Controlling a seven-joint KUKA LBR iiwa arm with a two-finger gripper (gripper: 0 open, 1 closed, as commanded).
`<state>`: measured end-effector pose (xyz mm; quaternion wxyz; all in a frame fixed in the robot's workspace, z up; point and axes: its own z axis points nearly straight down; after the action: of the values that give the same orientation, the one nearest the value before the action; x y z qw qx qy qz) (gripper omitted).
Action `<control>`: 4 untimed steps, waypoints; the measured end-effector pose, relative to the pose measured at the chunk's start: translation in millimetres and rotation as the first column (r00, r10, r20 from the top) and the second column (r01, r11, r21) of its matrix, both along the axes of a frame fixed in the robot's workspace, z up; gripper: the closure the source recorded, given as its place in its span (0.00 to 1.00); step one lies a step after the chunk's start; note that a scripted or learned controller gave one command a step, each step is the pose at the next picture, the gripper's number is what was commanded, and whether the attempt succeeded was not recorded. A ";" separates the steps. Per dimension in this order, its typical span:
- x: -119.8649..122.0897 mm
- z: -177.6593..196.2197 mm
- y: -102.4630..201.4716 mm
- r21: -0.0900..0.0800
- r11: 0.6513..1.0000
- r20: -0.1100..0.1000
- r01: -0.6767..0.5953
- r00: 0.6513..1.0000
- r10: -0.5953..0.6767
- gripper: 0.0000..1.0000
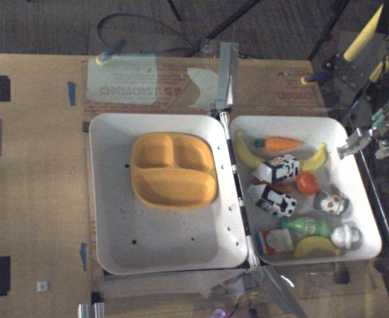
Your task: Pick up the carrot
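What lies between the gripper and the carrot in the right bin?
In the camera view, one yellow banana lies between the gripper and the carrot; otherwise bare white bin floor.

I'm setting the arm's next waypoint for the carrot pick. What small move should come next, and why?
Probably shift the gripper left across the right white bin until it hangs above the orange carrot with the green top. It now sits at that bin's right rim, apart from the carrot, which lies near the back wall between two yellow bananas.
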<state>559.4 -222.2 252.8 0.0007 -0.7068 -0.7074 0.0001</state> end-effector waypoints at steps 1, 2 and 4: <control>16.8 -78.4 72.0 0.000 0.989 0.000 -0.146 0.989 0.146 0.00; 99.1 -112.5 95.3 -0.002 0.990 0.005 0.139 0.990 -0.139 0.00; 112.1 -146.2 88.2 0.003 1.000 0.007 0.014 1.000 -0.014 1.00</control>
<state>671.4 -134.0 106.6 -0.0007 -0.7118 -0.7023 -0.0034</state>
